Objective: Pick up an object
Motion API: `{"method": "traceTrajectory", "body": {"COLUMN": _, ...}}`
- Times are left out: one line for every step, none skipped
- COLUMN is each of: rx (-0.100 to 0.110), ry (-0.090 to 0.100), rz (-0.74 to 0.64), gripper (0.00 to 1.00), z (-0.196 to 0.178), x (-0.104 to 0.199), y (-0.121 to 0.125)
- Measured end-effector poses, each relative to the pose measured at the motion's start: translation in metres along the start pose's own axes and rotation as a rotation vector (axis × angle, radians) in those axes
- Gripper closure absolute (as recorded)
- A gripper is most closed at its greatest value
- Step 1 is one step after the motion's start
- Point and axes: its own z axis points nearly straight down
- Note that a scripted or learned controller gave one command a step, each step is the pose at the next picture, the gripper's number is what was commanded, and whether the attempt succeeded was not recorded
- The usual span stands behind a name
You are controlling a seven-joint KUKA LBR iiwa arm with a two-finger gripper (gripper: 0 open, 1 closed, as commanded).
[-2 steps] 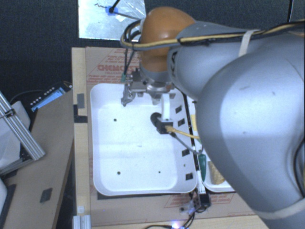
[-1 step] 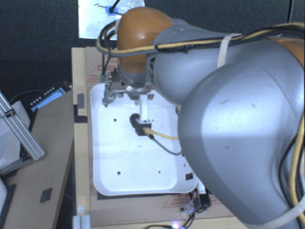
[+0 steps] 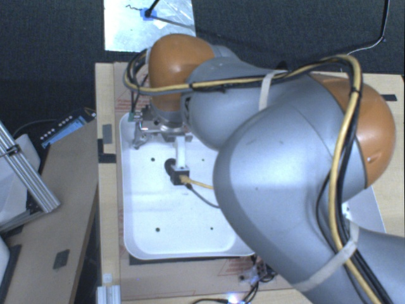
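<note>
From my station I see the grey robot arm with an orange band (image 3: 174, 59) reaching in from the right, and it takes a big part of the view. Its gripper (image 3: 152, 128) hangs over the far left corner of the shallow white plastic bin (image 3: 158, 233), close to the far wall of the bin. The metal parts of the gripper are small and partly under the orange band, so I cannot tell whether it is apart, together or clamped on something. The bare floor of the bin is smooth and bright, with a few small dark dots (image 3: 158, 228) on it. I cannot tell where a thing to pick up lies, because the thick grey body of the arm covers the right part of this bin and the area beside it. A yellow cable (image 3: 345, 125) runs along the arm, from the orange band over the big grey link. The bin rests on a light brown wooden bench (image 3: 107, 106). On the dark floor behind the bench lies a shiny silver square sheet (image 3: 126, 24) with a small blue mark (image 3: 150, 13) on it. At the left, apart from the bin, stands a slanted aluminium bar (image 3: 25, 173), and near it is a dark flat device with a blue strip (image 3: 63, 128).
</note>
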Motion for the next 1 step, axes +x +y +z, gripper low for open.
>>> {"method": "traceTrajectory", "body": {"rx": -0.001, "ry": 0.002, "rz": 0.002, "gripper": 0.0, "z": -0.0054, "x": 0.0025, "y": -0.0666}}
